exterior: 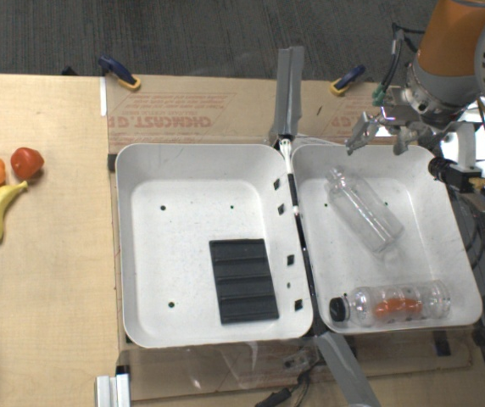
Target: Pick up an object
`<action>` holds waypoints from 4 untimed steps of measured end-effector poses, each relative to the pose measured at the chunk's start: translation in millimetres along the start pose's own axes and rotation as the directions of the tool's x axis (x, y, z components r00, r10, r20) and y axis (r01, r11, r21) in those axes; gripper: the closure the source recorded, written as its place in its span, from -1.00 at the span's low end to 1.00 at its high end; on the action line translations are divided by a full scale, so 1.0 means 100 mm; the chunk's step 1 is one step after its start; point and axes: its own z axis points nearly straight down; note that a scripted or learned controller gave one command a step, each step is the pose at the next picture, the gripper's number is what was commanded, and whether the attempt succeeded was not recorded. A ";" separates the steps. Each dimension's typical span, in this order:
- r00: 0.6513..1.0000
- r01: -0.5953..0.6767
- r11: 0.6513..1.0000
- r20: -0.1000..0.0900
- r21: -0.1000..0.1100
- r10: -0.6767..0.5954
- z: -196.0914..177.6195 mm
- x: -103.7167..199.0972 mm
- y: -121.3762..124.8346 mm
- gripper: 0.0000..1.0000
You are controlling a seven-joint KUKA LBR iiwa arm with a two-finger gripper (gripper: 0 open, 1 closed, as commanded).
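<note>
Approach step, by the look of it, nothing lifted yet. Tool (pixel 381 134) poised above the far edge of the right bin (pixel 459 244), fingers spread apart with nothing between them. Nearest candidate: clear plastic bottle (pixel 361 209) lying aslant on that bin's floor, just below and toward the near side of the tool. Second clear bottle with orange contents (pixel 391 304) along the near wall. Black ridged block (pixel 242 281) in the left bin (pixel 141 227). Next: descent, fingers straddling the bottle across its width; slippery round body likely to roll.
</note>
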 end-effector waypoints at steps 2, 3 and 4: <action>0.992 -0.123 0.992 0.000 0.000 0.123 1.48 -0.14 0.08 -1.00; 0.996 0.084 0.996 0.000 -0.003 -0.084 1.40 -0.74 -0.46 -1.00; 0.930 0.369 0.930 0.002 -0.005 -0.369 1.33 -1.04 -0.08 -1.00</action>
